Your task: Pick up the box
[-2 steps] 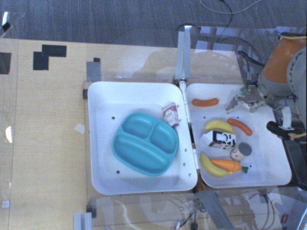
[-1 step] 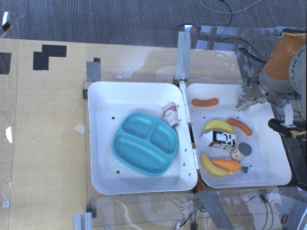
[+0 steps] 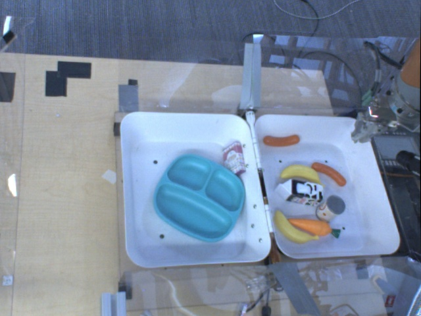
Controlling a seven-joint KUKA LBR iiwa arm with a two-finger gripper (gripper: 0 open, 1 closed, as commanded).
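A small white box with black print [image 3: 302, 191] lies in the middle of the right bin [image 3: 358, 242], wedged among toy food. A yellow banana [image 3: 299, 172] touches its far side and a grey-lidded can [image 3: 333, 206] sits at its right. My gripper [image 3: 364, 129] hangs over the far right corner of that bin, well away from the box, with nothing seen in it. The grey arm with its orange band [image 3: 411, 74] comes in from the right edge.
The right bin also holds two sausages [image 3: 281, 139] [image 3: 329, 172], a second banana [image 3: 289, 228] and a carrot [image 3: 312, 227]. In the left bin [image 3: 141, 176] lie a blue divided plate [image 3: 199, 196] and a small red-and-white packet [image 3: 234, 157] near the divider.
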